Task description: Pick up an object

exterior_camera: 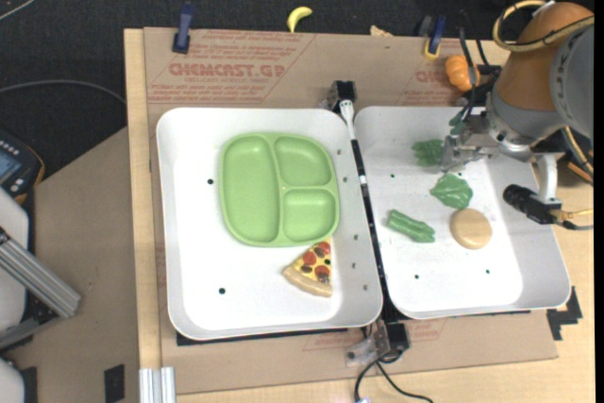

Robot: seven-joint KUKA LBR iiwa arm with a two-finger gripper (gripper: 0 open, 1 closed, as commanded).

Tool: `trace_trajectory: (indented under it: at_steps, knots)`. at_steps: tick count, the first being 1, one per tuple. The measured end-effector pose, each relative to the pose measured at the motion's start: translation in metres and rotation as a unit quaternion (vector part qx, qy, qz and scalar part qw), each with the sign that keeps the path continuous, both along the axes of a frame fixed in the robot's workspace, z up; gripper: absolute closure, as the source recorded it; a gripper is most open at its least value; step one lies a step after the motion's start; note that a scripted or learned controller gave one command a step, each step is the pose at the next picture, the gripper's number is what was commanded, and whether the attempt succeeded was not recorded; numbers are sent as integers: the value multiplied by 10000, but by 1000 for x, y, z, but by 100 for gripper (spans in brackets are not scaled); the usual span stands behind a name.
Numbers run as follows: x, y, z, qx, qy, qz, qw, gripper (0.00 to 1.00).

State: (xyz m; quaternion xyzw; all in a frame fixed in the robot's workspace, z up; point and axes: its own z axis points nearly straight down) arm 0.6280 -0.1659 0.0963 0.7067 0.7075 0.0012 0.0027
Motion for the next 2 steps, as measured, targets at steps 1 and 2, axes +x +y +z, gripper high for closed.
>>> trace_trajectory:
  at_steps: [1, 2]
  knots:
    - [-21, -62, -12, 0, 36, -28, 10000, 100]
    - [-42, 27, -10, 23, 29, 21, 10000, 100]
